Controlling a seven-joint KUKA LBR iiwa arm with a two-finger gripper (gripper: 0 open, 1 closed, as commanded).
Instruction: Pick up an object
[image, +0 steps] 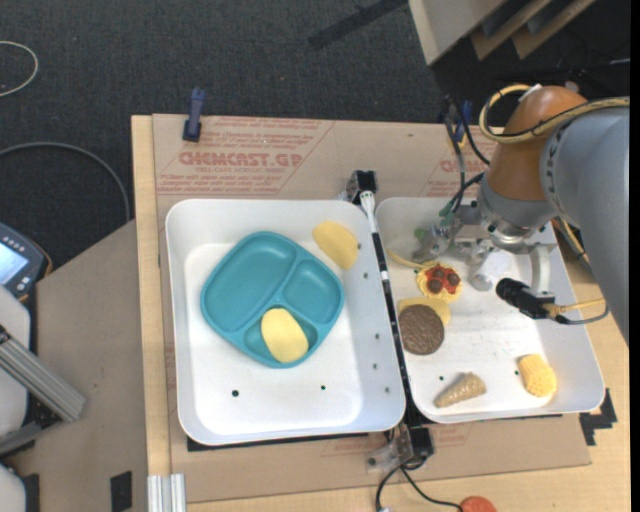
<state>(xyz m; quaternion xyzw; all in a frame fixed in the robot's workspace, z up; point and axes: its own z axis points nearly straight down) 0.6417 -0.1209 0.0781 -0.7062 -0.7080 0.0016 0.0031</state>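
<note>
1. The task is not yet done, judging from how things lie: every object rests on a bin floor or on the plate, and nothing is lifted.
2. The gripper (478, 262) hangs over the upper part of the right bin (580, 375), just beside a small red and yellow toy (440, 280). Whether its jaws are spread or closed I cannot tell; nothing shows between them.
3. Candidates in the right bin: the red and yellow toy, a round brown disc (421, 329) below it, a tan cone (459, 390) near the front wall, and a yellow lump (538, 376) towards the front right corner.
4. The left bin (190, 330) holds a teal divided plate (250, 285) with a yellow piece (284, 335) lying in one compartment, and another yellow piece (336, 243) near the dividing wall.
5. Room: the toy and disc sit close to the wall between the bins, so a descent there is probably tight. The cone and lump lie well apart, with bare floor around them.
</note>
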